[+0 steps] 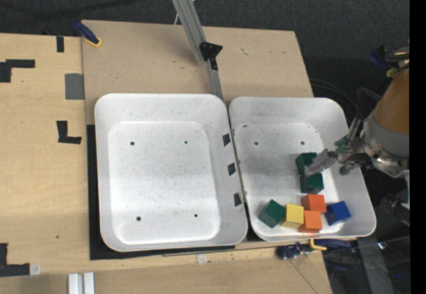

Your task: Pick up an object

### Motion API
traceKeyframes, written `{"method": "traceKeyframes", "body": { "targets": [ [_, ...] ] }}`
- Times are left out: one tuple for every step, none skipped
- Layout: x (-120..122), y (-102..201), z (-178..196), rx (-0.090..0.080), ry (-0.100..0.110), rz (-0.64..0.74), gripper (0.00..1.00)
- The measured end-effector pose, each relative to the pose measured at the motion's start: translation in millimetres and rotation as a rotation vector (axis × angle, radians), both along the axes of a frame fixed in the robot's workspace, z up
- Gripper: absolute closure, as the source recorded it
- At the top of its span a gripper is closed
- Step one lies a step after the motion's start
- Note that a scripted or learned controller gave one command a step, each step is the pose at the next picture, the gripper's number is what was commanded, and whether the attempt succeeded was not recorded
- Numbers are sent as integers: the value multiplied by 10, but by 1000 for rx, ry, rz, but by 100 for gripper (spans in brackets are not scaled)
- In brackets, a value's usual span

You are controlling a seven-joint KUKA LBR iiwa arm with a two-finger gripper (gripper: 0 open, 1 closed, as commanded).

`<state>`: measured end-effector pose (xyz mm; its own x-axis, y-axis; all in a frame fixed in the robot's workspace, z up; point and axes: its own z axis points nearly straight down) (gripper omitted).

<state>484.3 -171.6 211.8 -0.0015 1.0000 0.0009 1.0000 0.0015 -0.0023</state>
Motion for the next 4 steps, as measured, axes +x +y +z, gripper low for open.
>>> {"method": "traceKeyframes", "body": {
  "targets": [
    [0, -2, 1, 0, -1, 0, 0],
    [86, 23, -567, 0, 5, 0, 0],
    [93, 0, -948, -11, -11, -4, 0],
    [145, -25, -978, -13, -24, -2, 0]
  ]
}}
